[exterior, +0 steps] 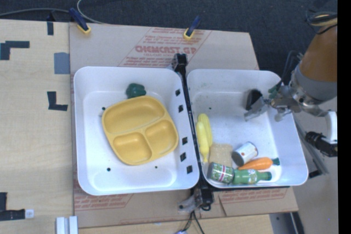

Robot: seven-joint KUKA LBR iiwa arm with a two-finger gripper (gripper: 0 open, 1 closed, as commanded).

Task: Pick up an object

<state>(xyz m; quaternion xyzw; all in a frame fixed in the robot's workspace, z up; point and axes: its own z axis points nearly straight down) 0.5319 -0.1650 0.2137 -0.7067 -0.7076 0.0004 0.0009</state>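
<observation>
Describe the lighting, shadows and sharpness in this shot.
Camera view: even, soft overhead light, with no harsh glare on the white bins; faint shadows sit under the yellow tray and along the bin walls; the gripper and the orange-banded arm look slightly blurred, while the banana and carrot read soft but recognisable.

right bin (285, 134) | banana (204, 135) along left wall | carrot (256, 164), green bottle (247, 176), can (220, 172), silver tin (244, 152), tan sponge (220, 152) clustered at near edge
</observation>
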